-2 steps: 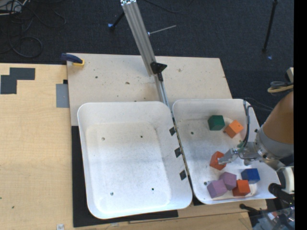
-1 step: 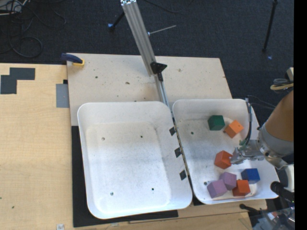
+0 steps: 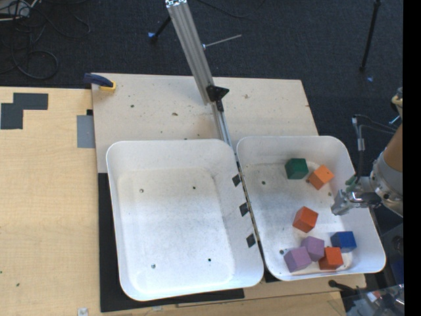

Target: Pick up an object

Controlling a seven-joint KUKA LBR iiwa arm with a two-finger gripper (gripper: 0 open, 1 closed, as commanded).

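The right bin (image 3: 276,150) holds several blocks: a green cube (image 3: 297,168), an orange cube (image 3: 321,176), a red-orange cube (image 3: 305,219), a blue block (image 3: 343,240), two purple blocks (image 3: 304,253) and a small orange block (image 3: 331,259). My gripper (image 3: 343,203) hangs over the bin's right rim, to the right of the red-orange cube and above the blue block. Nothing shows between its fingers.
The left bin (image 3: 174,216) lies beside the right one, with black clips (image 3: 242,208) along the shared edge. A slanted aluminium bar (image 3: 194,51) rises behind the bins. A blue and yellow object (image 3: 100,81) lies at the bench's far left corner.
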